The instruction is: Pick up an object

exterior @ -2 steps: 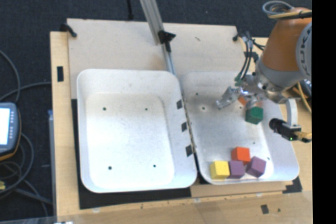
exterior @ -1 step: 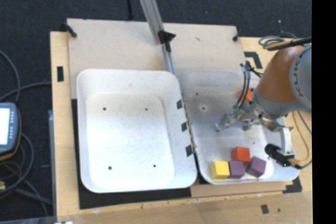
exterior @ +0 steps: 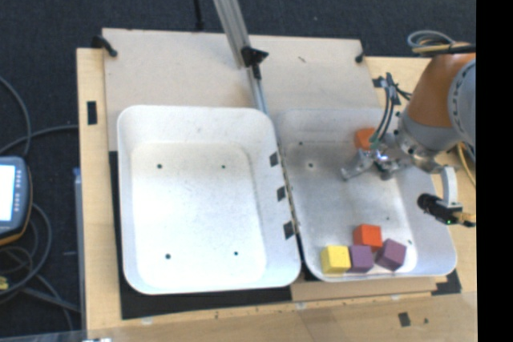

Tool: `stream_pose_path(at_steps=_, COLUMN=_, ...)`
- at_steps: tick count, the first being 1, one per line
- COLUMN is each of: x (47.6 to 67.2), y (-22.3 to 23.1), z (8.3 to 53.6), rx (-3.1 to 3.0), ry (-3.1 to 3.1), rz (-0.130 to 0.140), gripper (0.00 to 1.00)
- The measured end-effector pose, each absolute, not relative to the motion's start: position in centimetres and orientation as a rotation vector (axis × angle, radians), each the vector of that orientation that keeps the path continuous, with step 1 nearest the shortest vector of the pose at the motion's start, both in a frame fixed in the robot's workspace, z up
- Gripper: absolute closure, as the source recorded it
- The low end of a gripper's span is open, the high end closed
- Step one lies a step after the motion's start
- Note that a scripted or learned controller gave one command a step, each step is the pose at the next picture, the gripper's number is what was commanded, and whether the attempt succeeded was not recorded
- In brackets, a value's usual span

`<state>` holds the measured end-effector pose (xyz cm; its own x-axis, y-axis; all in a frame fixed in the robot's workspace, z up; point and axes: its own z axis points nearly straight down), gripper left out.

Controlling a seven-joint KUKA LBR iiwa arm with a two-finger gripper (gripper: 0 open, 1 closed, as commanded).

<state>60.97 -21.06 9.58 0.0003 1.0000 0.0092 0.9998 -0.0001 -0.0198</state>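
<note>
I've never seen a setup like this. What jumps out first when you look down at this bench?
The grey arm with its orange band reaches in from the right over the right bin, its gripper low above the bin floor near a small orange object. In that bin's near corner sits a bright cluster of blocks: yellow, orange and two purple. The left bin lies beside it.

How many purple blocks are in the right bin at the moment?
2. One purple block sits between the yellow block and the other purple block, near the right bin's front edge. The arm may hide others.
</note>
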Motion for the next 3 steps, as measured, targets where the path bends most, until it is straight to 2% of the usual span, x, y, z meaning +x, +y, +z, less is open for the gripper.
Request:
stream_pose_path(at_steps=1, x=62.75, y=-20.55, z=9.13, rx=-2.198, ry=-2.153, rz=0.072, gripper=0.00)
stream_pose_path(at_steps=3, x=63.33, y=-20.47, z=8.91, rx=-2.191, ry=-2.136, rz=0.095, gripper=0.00)
